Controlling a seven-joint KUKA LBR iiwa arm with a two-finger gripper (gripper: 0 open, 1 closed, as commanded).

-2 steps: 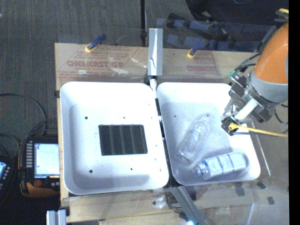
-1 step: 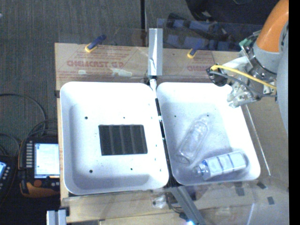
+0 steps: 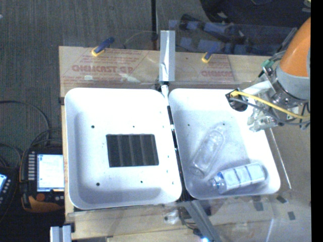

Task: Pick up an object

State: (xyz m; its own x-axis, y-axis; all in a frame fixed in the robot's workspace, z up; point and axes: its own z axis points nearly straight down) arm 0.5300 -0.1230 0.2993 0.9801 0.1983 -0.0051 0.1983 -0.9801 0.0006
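Two bottles (image 3: 208,147) (image 3: 239,177) lie in the right bin (image 3: 181,135); pincer (image 3: 262,120) state I cannot tell.

Two clear plastic bottles in the right bin (image 3: 176,105): empty bottle (image 3: 207,150) lay diagonally; labelled bottle (image 3: 238,177), seemingly capped, lay near the front wall.

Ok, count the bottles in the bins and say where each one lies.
2, both in the right bin. A clear empty bottle lies near the bin's middle, and a bottle with a white label lies on its side along the near edge. None seem hidden.
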